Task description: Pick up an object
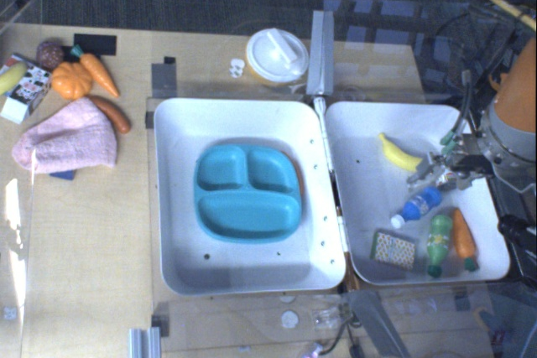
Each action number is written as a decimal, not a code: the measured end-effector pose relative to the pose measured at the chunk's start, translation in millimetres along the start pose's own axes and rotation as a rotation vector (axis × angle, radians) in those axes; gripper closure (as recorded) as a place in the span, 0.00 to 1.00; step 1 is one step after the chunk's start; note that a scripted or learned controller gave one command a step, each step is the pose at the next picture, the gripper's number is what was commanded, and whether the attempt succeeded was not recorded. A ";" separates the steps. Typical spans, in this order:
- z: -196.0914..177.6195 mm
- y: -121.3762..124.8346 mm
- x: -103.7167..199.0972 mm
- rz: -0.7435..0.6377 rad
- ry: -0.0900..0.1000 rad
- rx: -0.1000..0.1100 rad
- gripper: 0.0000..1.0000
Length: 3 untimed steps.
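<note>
The right bin (361, 180) holds a yellow banana (398, 153), a small blue bottle (419, 204), a green bottle (437, 244), an orange carrot (463, 237) and a speckled flat pad (393, 248). My gripper (438, 168) hangs low over this bin, reaching in from the right. It sits just right of the banana and just above the blue bottle's top end. Nothing is visibly held in it.
The left bin (172, 180) carries a blue divided plate (248, 190). A white round lid (278, 54) lies behind the bins. On the bench at far left lie a pink cloth (67, 140), a toy pumpkin (70, 80), carrots and a small box.
</note>
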<state>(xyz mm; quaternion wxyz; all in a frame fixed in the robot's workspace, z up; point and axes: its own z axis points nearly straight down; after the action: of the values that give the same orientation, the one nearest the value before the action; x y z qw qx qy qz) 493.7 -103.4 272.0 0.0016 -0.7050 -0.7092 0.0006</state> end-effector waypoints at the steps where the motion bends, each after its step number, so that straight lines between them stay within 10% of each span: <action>1: 102.0 22.8 -55.6 0.232 0.000 0.002 0.00; 2: 177.9 35.5 -82.5 0.295 0.000 -0.006 0.00; 3: 169.2 36.4 -81.3 0.294 0.001 -0.005 1.00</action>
<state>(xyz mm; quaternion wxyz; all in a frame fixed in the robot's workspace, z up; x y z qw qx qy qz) 530.0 -184.3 102.6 0.0001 -0.8012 -0.5983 -0.0013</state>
